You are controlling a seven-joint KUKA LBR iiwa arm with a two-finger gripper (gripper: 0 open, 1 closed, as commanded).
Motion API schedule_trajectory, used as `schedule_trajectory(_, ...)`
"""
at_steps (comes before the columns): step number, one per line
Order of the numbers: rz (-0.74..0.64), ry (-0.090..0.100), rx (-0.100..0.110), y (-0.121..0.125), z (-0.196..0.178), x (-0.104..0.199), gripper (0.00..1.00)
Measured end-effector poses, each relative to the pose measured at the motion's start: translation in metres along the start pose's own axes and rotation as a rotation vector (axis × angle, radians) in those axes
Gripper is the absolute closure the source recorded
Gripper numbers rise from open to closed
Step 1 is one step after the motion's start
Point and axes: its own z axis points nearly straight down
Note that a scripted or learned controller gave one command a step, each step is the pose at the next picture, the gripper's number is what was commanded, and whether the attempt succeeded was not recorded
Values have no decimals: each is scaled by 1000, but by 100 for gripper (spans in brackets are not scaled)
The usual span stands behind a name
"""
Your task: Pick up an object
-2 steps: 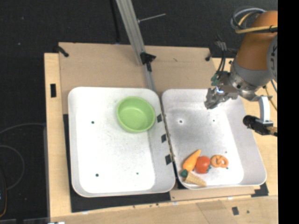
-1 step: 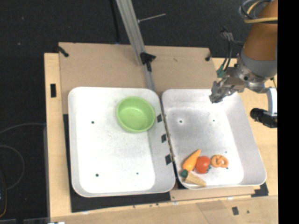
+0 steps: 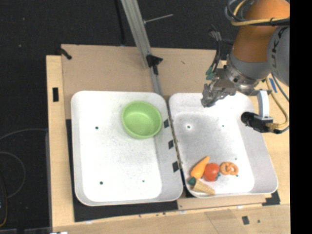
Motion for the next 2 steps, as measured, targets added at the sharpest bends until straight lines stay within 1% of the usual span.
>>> schedule_trajectory(1,0,0,2,8,16,58,100)
schedule_trajectory(2,1,-1,0,29,32,102,100)
